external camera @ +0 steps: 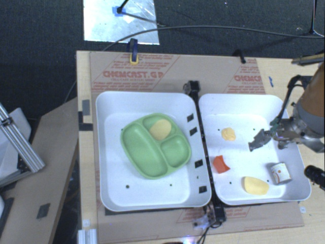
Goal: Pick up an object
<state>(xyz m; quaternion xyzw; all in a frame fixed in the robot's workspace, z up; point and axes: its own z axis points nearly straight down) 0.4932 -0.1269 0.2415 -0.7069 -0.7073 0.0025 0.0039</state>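
Apparently hovering over right bin [292, 187] with gripper [264, 139] fingers spread, nothing held; nearest pick yellow piece [228, 134] just beside, small and rounded, likely to skid aside if descent lands off-centre.

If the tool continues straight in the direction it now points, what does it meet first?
The tool points left and slightly down. Probably the small red piece comes first, though height is unclear; it may pass above it.

You get even, bright overhead light on both white bins [152, 103], which look slightly washed out; glare flares off the foil sheet [119, 14] at top, shadows stay soft, and the whole picture is mildly grainy
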